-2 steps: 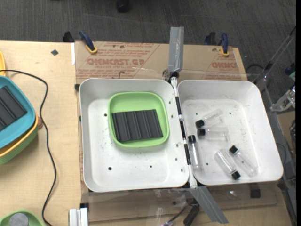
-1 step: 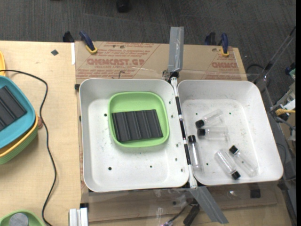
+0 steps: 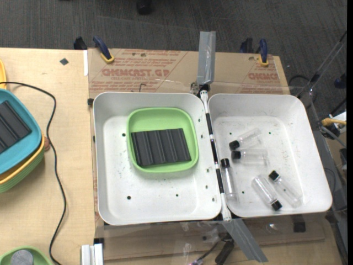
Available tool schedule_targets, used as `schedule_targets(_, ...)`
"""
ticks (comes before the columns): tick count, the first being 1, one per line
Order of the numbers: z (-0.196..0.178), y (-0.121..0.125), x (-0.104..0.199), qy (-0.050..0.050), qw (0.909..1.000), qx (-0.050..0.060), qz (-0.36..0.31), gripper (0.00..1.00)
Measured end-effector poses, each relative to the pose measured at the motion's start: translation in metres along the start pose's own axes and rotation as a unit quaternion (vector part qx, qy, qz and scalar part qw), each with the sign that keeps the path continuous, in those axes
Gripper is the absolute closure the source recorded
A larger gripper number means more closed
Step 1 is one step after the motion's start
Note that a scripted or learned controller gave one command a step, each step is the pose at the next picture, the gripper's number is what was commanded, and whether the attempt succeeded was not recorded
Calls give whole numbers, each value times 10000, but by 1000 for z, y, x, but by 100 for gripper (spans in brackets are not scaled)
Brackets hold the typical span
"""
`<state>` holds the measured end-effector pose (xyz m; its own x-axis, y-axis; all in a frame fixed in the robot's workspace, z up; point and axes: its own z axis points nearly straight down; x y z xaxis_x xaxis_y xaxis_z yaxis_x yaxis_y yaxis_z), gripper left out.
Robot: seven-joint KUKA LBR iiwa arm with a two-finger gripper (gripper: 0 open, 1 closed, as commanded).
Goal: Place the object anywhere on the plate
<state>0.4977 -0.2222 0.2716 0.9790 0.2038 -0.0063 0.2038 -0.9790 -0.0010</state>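
Note:
A green square plate [image 3: 162, 120] sits in the left white bin [image 3: 110, 192], toward its back, and a dark ribbed mat [image 3: 161, 146] lies on it. In the right white bin [image 3: 309, 148] lie several clear plastic vials with black caps: one near the middle [image 3: 244, 139], one just below it [image 3: 251, 157], one against the left wall [image 3: 226, 178], and two at the front right [image 3: 266, 192] [image 3: 285, 187].
Brown cardboard [image 3: 143, 70] lies under the bins, clamped at the back by blue-and-yellow clamps [image 3: 102, 48]. On the wooden bench to the left stands a stack of teal and green trays [image 3: 19, 142], with a black cable [image 3: 55, 164] running beside them.

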Motion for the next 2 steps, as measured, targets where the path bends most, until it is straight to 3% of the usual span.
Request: schedule_targets(2,19,-3,-12,5,10000,4,26,0)
